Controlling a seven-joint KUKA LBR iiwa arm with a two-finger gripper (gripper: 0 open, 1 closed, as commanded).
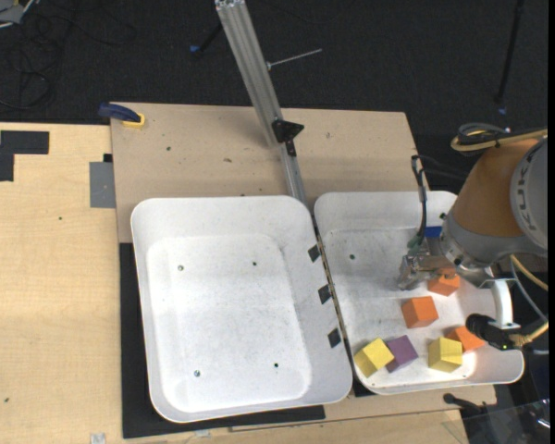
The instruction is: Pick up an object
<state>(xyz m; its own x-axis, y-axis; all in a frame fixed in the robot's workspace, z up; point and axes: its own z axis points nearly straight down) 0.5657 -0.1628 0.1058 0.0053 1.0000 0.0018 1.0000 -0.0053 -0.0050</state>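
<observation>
My gripper (413, 276) hangs low over the middle of the right bin (370, 225), close to the bin floor. Just to its right lies a small orange block (445, 283), partly under the wrist. An orange cube (419, 312) sits a little below the gripper, apart from it. Along the bin's front edge lie a yellow block (374, 355), a purple block (402, 350) touching it, a second yellow block (446, 353) and another orange block (469, 339). I see nothing held in the gripper.
The left bin (166, 239) lies beside the right one, joined by black clips (325, 293). A slanted aluminium rail (257, 72) rises behind the bins. A blue and yellow clamp (122, 114) sits at the bench's back left corner.
</observation>
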